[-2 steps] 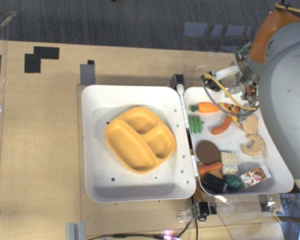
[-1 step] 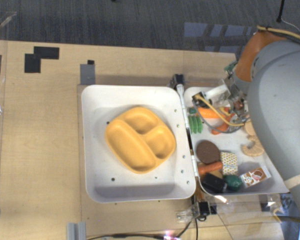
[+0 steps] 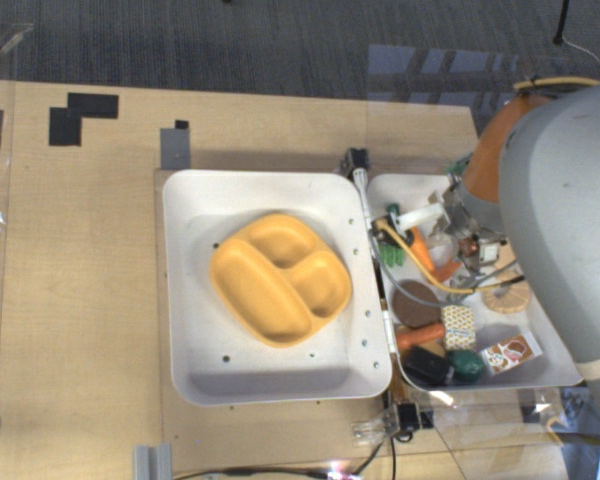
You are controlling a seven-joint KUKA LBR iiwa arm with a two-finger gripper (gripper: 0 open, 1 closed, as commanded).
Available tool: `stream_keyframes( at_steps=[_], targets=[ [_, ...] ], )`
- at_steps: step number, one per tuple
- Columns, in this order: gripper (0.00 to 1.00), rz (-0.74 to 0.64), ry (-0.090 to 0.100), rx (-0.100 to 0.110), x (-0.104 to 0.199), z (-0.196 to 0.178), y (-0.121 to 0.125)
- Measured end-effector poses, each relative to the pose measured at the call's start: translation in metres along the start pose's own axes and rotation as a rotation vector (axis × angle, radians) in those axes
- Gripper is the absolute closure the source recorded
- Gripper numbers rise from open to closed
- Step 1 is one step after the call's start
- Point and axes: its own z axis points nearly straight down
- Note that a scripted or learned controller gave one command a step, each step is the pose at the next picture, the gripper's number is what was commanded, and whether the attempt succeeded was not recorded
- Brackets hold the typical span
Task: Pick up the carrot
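- The carrot (image 3: 417, 337) lies in the right bin (image 3: 550, 368), near its left wall, beside a brown bowl (image 3: 414, 303).
- The gripper (image 3: 467, 248) sits above the clutter; jaw state cannot be told.
- A yellow divided plate (image 3: 280, 278) sits in the left bin (image 3: 195, 358).

Honestly nothing readable is showing up anywhere here. The closest candidates are sitting in the right bin (image 3: 555, 368): a small packet (image 3: 509, 352) with a red and brown printed face, and a little checkered card (image 3: 459, 323), but whatever print they're carrying is blurring out way too small to make out. The black blocky marks (image 3: 80, 116) on the bench (image 3: 70, 298) are looking like plain shapes, not letters or numbers. No brand or label is coming through on the arm (image 3: 560, 208) either.
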Motion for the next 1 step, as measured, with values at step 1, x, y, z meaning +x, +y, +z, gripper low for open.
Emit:
stream_keyframes(
  at_steps=[1],
  targets=[
    [1.0,-0.004,0.01,-0.002,0.0041,-0.0132,0.0002]
  ],
)
